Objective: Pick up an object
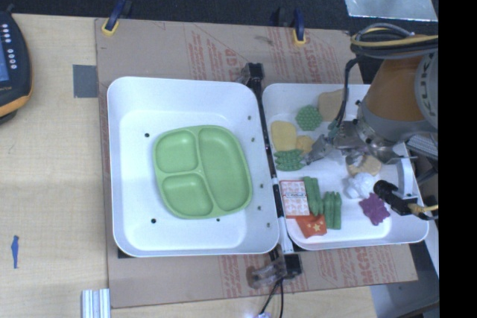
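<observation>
Hovering my end effector point(328, 147), grip state unclear, mid right bin point(417, 234), I'd pinch the light, stiff yellow block point(283, 135) across its sides.

We look down from one fixed camera above the counter point(52, 182), tilted at a slant and set far enough back to take in both white bins: the left bin point(127, 160) and the right bin point(373, 234). The arm point(399, 89) enters from our right.
</observation>
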You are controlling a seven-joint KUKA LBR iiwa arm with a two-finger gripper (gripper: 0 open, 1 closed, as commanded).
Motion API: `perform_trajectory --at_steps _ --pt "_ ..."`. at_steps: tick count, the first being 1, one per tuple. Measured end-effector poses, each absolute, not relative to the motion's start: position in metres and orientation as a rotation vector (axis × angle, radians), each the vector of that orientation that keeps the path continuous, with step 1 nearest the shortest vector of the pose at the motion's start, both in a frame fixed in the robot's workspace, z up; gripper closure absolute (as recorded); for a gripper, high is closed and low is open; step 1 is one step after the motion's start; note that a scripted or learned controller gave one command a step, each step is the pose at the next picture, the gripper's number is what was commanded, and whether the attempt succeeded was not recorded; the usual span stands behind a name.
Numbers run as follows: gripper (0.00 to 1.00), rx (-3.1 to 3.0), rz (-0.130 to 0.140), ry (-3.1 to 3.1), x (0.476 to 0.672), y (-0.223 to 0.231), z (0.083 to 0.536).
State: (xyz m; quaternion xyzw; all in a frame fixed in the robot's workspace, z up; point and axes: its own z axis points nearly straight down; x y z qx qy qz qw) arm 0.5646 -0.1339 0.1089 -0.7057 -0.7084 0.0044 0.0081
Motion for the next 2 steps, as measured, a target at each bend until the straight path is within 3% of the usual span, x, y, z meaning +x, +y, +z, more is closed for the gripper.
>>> perform_trajectory --at_steps 1,2 --pt "0.0 -2.217 -0.003 -2.234 0.66 -0.151 0.092" --pt "0.0 -2.226 -0.001 -2.227 0.657 -0.2 0.186"
